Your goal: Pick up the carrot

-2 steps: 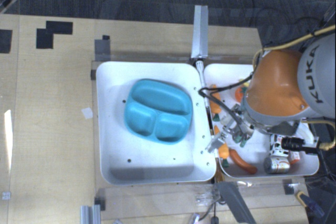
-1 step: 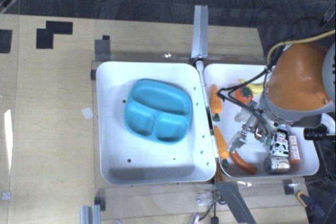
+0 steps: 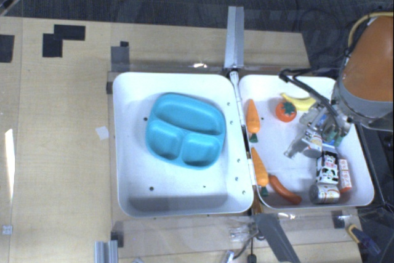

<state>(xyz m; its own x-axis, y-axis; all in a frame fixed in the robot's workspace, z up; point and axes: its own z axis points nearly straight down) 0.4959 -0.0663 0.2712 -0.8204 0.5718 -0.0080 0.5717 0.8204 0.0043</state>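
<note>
Two orange carrots lie along the left wall of the right bin. One carrot is near the middle of that wall, green end toward me. A second carrot lies lower, beside a red-brown sausage-shaped piece. My gripper hangs over the middle of the right bin, to the right of both carrots and apart from them. It is open and nothing sits between its fingers. The grey arm with its orange band comes in from the upper right.
A blue divided plate sits in the left bin. In the right bin, a small orange-red fruit and a yellow banana lie at the back. A printed can and a red packet lie under the wrist.
</note>
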